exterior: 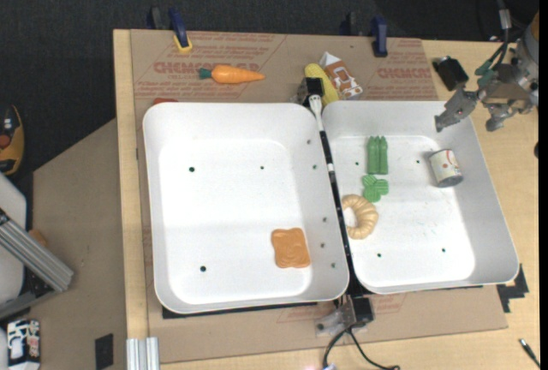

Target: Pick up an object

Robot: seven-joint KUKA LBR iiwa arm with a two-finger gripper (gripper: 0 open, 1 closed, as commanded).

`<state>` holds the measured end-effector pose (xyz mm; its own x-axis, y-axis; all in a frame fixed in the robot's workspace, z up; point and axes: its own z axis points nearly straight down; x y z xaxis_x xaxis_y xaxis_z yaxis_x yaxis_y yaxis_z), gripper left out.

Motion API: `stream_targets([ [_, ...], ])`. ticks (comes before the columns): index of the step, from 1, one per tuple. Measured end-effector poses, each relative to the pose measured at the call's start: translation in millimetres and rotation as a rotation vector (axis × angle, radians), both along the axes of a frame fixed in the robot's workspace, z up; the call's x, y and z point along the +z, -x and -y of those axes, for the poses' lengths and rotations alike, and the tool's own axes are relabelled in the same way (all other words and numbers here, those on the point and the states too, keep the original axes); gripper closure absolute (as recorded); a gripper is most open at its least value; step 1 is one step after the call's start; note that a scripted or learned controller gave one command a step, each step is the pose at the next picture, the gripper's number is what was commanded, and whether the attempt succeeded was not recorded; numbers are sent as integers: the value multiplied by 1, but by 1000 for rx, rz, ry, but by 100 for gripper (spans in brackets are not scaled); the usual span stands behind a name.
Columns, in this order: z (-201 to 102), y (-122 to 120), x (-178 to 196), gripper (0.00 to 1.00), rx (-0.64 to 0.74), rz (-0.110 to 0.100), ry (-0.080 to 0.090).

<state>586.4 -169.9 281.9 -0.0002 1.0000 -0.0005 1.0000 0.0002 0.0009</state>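
Observation:
My gripper (473, 117) hangs above the back right corner of the right bin (479, 265). It is open, with nothing between its fingers (451, 114). A small silver can (443, 168) lies on its side in that bin, just below and left of the gripper. Further left in the same bin are a green ridged piece (377, 155), a smaller green piece (374, 187) and a tan croissant (360, 216). An orange toast slice (290, 247) lies in the left bin (171, 188), near its front right corner.
Behind the bins, on the cardboard, lie a carrot (233, 75), a banana (316, 82) and a small carton (343, 79). Two blue clamps (181, 31) (378, 35) grip the back edge. A black rim (328, 163) divides the bins.

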Motion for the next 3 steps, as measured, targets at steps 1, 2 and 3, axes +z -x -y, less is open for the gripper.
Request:
stream_targets([
  [1,-37,4,-77,0,3,-9,-4],
  [2,-75,10,-185,0,3,-13,-5],
  [3,-71,7,-167,100,-1,1,0],
])
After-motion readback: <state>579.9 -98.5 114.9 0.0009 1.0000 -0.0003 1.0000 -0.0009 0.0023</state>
